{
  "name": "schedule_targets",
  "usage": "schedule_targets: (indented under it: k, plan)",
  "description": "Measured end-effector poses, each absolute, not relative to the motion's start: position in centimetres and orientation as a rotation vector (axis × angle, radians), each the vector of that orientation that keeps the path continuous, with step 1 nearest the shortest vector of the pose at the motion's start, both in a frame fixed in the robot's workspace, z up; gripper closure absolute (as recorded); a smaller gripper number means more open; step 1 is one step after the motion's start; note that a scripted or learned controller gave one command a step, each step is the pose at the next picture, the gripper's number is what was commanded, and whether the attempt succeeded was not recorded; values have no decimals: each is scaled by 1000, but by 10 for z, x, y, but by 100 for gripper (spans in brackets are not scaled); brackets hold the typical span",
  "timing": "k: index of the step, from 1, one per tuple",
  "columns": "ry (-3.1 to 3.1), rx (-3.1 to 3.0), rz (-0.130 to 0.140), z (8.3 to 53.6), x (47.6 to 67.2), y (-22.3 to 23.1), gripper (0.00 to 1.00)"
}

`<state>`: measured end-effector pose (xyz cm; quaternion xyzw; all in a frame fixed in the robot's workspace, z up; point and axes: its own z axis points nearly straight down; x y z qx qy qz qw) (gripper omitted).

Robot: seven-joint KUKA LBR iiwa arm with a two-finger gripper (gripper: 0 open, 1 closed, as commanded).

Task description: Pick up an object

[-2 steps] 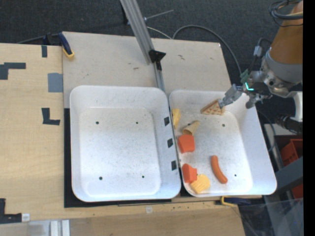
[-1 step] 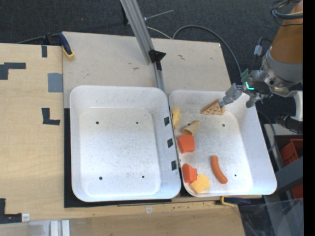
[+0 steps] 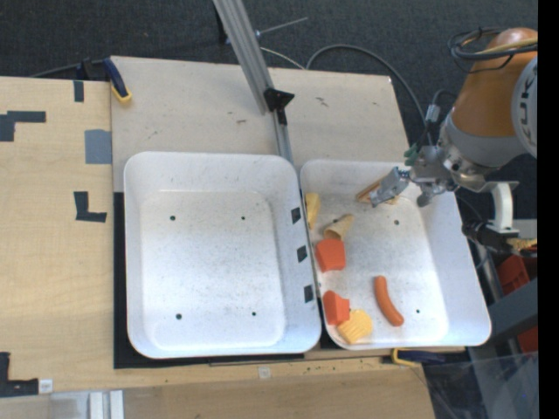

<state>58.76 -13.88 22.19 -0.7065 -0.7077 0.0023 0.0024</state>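
**Gripper over right bin, grasp not confirmed**

While the left bin [image 3: 210,251] shows bare white plastic, shallow with rounded corners and fine dark speckling, the right bin [image 3: 437,260] carries all the objects. Both sit side by side on the pale wooden desk [image 3: 52,234].

Contents of right bin, positions taken from bin centre:
- Orange sausage [image 3: 389,300], smooth, slightly curved, at 5 o'clock, apart from the rest.
- Orange block [image 3: 330,255], matte, squarish, at 9 o'clock near the left wall.
- Red-orange block [image 3: 336,307] at 7 o'clock, touching a yellow ridged piece [image 3: 356,326] just below it.
- Tan cone-shaped piece [image 3: 339,226] at 10 o'clock, with a small yellow piece [image 3: 312,208] just beside it against the left wall.
- Tan-orange wedge-like piece [image 3: 374,190] at 12 o'clock, right at the gripper tip.

Arm enters from 3 o'clock, orange band and grey casing over the bin's right rim, wrist angled so the gripper [image 3: 389,190] points toward 9 o'clock, low over the bin's top area. Metal gripper overlaps the wedge; cannot tell whether it is clenched, released, or actually grasping that piece.
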Motion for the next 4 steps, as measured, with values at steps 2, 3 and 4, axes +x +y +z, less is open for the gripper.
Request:
schedule_targets:
  k: [2,3,4]
  plan:
    - [-2220,-2217,7,134,583,-136,0]
    - [-2223,-2217,3,147,584,-135,100]
    - [-2226,-2224,-4,207,581,-142,100]
